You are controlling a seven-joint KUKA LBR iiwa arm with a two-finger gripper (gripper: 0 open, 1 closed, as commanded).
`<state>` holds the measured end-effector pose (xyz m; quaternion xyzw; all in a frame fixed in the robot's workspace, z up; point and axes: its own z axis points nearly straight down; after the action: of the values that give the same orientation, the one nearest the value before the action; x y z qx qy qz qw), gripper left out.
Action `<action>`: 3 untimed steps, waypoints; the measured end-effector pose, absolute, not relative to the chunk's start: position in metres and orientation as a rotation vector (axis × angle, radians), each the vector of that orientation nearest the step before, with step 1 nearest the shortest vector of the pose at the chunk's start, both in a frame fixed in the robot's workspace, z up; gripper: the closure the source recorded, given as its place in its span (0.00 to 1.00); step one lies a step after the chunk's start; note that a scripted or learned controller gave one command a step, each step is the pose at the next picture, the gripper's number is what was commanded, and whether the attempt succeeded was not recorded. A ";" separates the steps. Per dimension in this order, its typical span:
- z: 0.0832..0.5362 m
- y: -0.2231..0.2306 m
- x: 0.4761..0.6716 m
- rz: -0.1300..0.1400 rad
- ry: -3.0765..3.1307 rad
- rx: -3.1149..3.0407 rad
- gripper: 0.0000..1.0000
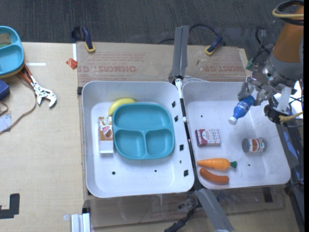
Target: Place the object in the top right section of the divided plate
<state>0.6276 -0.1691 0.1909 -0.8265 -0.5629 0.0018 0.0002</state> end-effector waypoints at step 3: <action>0.260 0.053 0.530 0.006 -1.373 -2.826 1.00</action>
<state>0.5301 0.0526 0.2596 -0.8995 -0.4370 0.0019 0.0001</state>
